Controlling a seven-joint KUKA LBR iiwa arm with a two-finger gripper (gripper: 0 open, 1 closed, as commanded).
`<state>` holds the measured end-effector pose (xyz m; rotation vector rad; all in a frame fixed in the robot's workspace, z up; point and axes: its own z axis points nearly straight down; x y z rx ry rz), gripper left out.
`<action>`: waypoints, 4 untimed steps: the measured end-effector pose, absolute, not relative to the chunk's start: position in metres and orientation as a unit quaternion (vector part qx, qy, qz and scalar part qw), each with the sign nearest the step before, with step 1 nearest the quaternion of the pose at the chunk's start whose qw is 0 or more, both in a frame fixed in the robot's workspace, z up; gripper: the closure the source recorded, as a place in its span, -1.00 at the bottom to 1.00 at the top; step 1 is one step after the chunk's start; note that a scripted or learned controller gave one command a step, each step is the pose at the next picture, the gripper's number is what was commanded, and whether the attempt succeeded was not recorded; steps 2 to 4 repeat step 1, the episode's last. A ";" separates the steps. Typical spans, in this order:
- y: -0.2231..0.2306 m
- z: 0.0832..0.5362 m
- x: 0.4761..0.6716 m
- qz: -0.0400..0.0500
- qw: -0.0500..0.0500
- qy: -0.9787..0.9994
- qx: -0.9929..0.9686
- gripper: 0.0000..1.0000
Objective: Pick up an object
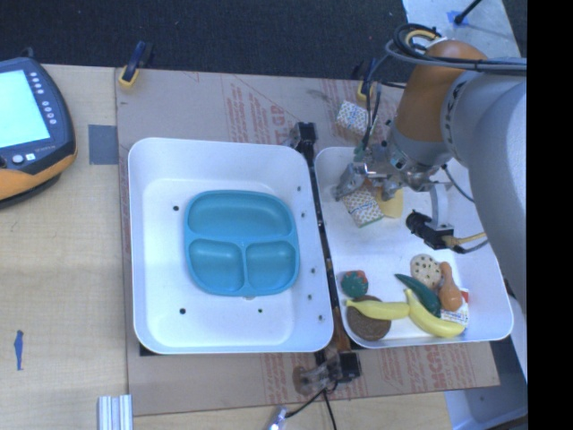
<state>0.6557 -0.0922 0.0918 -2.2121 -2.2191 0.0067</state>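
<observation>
The gripper [369, 186] is hanging over the right bin's [479, 330] far left corner, its fingers clenching a patterned block [363, 207]; the wrist is hiding part of a yellow piece behind. Along the bin's near edge two bananas [430, 319], a cookie [423, 268] and a brown disc [368, 324] are lying crowded. The left bin [148, 240] is carrying one blue divided plate [241, 242] on the cardboard-covered bench [63, 330].
</observation>
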 end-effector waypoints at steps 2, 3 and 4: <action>-0.093 0.102 0.656 0.003 0.005 -0.709 -0.705 1.00; -0.093 0.102 0.656 0.003 0.005 -0.709 -0.705 1.00; -0.093 0.102 0.656 0.003 0.005 -0.709 -0.705 1.00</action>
